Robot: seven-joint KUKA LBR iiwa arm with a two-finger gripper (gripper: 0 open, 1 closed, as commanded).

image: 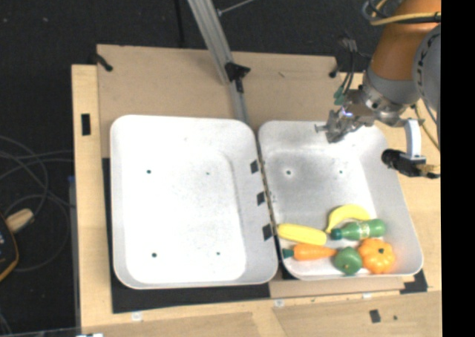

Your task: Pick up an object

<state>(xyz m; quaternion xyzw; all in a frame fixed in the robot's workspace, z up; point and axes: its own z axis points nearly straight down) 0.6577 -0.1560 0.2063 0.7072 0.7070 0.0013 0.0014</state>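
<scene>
Tool [335, 126] is hovering over the far edge of the right bin [312, 165], and I cannot tell how it is set. I'm seeing nothing lifted: banana [347, 214], corn [301, 234], carrot [313, 252], bottle [359, 229], green pepper [346, 260] and pumpkin [377, 255] are lying clustered at the near corner. Reaching, closing and lifting are all waiting.

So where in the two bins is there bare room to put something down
The left bin has bare floor from wall to wall. In the right bin, the upper floor is free, from the gripper down to the toys. Its near corner is crowded: corn, banana, green bottle, carrot, green pepper, pumpkin.
</scene>
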